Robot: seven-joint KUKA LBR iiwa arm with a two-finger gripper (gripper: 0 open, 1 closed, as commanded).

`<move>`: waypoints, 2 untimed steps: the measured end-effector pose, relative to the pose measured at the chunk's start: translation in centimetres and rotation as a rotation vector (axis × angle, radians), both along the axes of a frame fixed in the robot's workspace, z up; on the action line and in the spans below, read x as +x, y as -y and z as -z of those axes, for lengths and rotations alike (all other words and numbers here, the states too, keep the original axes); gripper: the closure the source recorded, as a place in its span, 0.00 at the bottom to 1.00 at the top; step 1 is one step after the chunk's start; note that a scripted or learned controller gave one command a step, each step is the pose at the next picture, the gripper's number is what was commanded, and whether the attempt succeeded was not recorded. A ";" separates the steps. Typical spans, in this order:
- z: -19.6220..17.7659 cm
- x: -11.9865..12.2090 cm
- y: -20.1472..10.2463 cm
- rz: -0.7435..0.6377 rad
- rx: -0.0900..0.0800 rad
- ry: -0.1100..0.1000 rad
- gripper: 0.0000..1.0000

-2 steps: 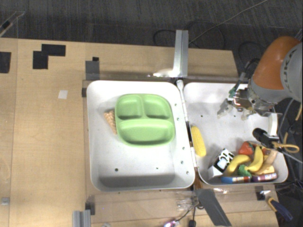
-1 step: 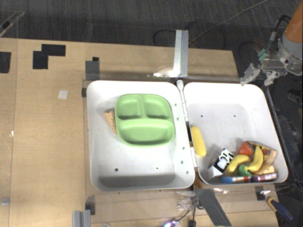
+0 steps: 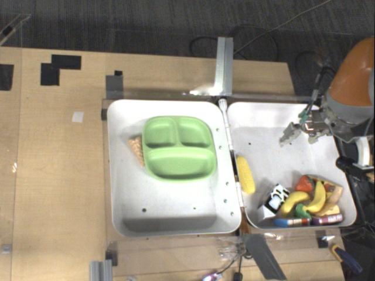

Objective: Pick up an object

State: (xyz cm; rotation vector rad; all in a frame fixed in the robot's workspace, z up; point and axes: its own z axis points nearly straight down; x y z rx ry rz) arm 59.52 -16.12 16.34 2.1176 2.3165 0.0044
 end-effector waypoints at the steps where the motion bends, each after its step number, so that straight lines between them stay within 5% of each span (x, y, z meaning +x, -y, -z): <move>1: 7.5 7.7 1.5 -0.032 -0.002 0.006 0.00; 2: 2.1 7.6 2.5 -0.103 -0.002 0.005 0.00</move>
